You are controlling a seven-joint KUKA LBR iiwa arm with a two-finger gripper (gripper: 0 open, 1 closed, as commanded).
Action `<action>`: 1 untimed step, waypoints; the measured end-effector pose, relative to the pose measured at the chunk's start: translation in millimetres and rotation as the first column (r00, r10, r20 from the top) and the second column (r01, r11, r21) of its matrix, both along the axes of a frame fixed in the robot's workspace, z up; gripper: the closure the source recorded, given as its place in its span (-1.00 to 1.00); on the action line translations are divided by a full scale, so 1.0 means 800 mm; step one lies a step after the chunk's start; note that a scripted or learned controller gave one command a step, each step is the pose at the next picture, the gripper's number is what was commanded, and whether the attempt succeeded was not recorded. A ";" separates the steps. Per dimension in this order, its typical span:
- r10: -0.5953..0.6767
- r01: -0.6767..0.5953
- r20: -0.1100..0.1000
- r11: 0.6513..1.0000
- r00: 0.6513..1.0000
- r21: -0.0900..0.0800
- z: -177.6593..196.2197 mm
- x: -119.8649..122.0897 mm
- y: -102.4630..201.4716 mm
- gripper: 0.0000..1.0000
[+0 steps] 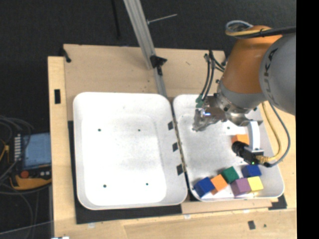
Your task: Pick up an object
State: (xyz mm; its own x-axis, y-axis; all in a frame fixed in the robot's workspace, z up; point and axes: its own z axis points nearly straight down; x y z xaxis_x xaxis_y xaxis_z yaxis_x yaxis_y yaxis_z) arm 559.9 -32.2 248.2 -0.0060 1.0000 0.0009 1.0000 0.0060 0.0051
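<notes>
Start at the near edge of the right bin: you have six blocks clustered there, one of each colour. Count a blue block, an orange block, a green block, a purple block, a yellow block and a second, darker blue block. They sit touching or just beside one another along the bin's near wall. Any of them could serve as the object to pick.

Further back, another small orange piece shows beside the arm's cabling; you cannot tell whether it is a seventh block or part of the rig.

The left bin lies alongside, two bins in all.

Farthest in, the gripper hangs over the far half of the right bin, well apart from the cluster. Whether it is spread or pressed together you cannot tell, and nothing is seen pinched in it.

You should judge this as the approach step, with no grasp made yet. The next move calls for travelling toward the near edge and settling over a block at the cluster's rim, where neighbours crowd it least.
</notes>
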 end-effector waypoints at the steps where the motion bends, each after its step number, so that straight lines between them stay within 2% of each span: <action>1: 0.003 -0.003 0.001 1.000 1.000 0.000 0.010 -0.003 0.063 1.00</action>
